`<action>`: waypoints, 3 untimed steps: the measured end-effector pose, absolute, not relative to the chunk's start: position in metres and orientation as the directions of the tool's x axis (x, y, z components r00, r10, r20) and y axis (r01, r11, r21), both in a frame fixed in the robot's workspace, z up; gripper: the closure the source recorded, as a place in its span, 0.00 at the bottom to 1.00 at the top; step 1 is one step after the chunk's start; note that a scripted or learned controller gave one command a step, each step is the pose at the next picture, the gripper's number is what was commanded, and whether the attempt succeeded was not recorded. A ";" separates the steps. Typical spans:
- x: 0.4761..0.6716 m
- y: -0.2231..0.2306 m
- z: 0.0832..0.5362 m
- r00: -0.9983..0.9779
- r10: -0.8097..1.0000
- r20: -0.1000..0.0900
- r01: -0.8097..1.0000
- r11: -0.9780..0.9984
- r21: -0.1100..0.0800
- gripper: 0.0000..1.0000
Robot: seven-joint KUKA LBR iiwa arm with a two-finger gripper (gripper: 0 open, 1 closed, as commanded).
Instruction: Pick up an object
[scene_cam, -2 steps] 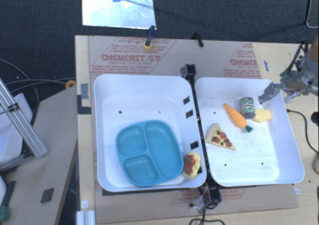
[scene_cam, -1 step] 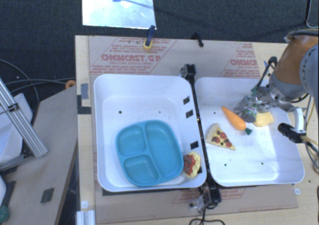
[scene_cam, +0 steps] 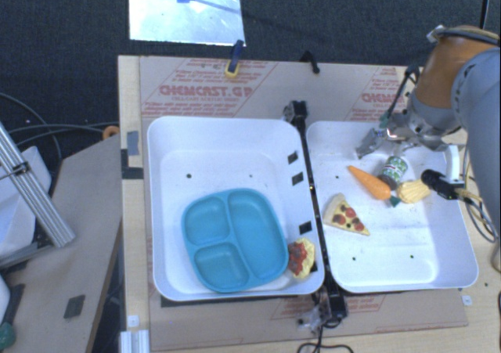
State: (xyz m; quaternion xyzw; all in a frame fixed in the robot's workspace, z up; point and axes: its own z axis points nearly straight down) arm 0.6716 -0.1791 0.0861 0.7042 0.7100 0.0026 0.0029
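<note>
**Nothing lifted yet: tool hovers over the right bin**

Two white bins sit side by side on the tabletop [scene_cam: 196, 81]. The grey arm [scene_cam: 462, 85] reaches over the right bin [scene_cam: 407, 265]; its tool [scene_cam: 374, 142] hangs at the bin's far edge, and whether it is released or clenched cannot be told. Nothing shows between its tips. Just below it lie a carrot [scene_cam: 368, 181], a small can [scene_cam: 394, 167], corn [scene_cam: 412, 191] and a pizza slice [scene_cam: 345, 215], all resting. Far to its left, a blue plate [scene_cam: 233, 240]. The whole pick remains.
</note>
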 end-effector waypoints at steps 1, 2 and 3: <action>0.630 -0.191 0.085 0.000 1.000 0.000 1.000 0.000 -0.001 0.00; 0.634 -0.191 0.097 -0.003 1.000 -0.003 1.000 0.003 0.009 1.00; 0.623 -0.100 0.086 -0.011 1.000 0.001 1.000 0.011 0.004 1.00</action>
